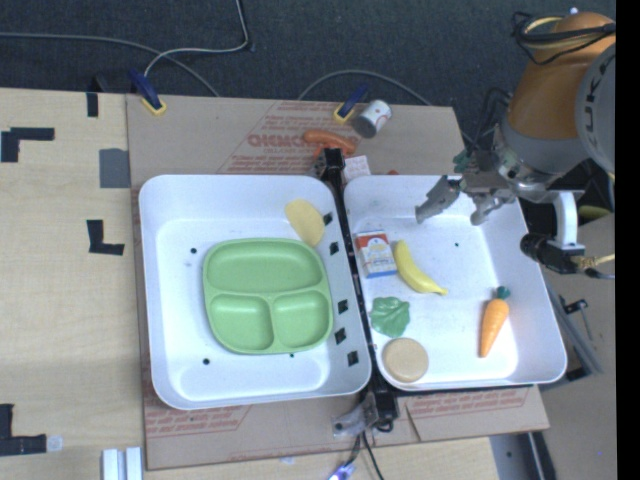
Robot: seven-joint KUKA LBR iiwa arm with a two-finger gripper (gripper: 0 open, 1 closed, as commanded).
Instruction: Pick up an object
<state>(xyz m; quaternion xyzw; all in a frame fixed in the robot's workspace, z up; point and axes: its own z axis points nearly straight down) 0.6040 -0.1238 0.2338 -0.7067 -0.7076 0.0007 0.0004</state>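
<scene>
My gripper (458, 208) hangs over the far part of the right bin (530, 298), its two grey fingers spread apart with nothing between them. Below and left of it lie a small red-and-white carton (375, 253) and a yellow banana (415, 270). A green leafy piece (390, 314) and a round tan biscuit (405, 359) sit near the bin's front left. An orange carrot (492, 323) lies at the right side. In the left bin (170, 268) rest a green divided plate (268, 295) and a pale yellow lemon-like piece (306, 220).
Both bins stand on a cardboard sheet (250, 138) on the wooden bench. Clamps (148, 93) and a small grey cylinder (372, 118) lie behind the bins. The black divider clips (345, 298) run between the bins. The arm's orange band (560, 78) rises at the right.
</scene>
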